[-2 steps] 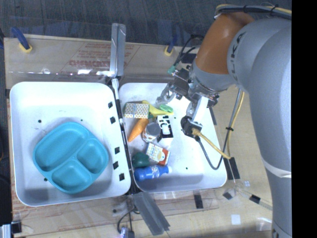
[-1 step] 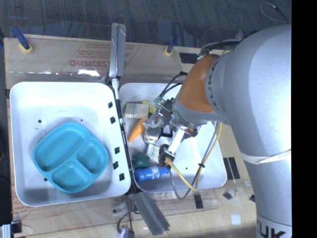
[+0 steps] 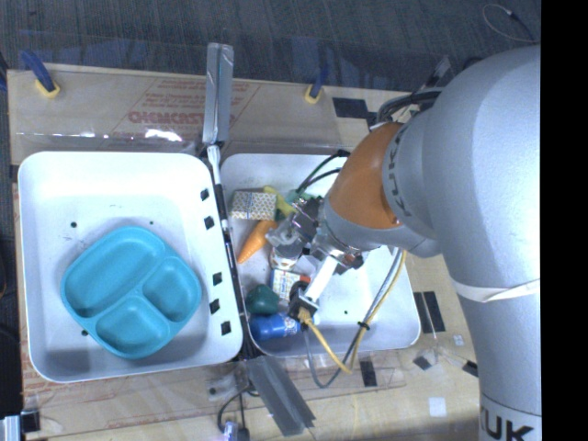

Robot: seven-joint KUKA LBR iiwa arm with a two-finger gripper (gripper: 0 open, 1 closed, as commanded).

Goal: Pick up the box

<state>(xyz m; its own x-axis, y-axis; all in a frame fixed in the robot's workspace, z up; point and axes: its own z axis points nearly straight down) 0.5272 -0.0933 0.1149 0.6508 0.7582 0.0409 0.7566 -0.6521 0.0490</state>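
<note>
The gripper [image 3: 287,263] is down in the right bin [image 3: 386,333], among a close cluster of things; whether it is spread or closed cannot be told, as the wrist and clutter cover it. Just below it lie a dark green piece [image 3: 261,297] and a blue object [image 3: 272,327], touching each other. To its left is an orange carrot-like piece [image 3: 250,243], tilted. Beyond that, up and left of the tool, sits the box [image 3: 253,204], small and speckled grey, with a yellow item [image 3: 272,194] beside it. Well left, the other bin [image 3: 55,182] holds a blue divided plate [image 3: 131,289].
</note>
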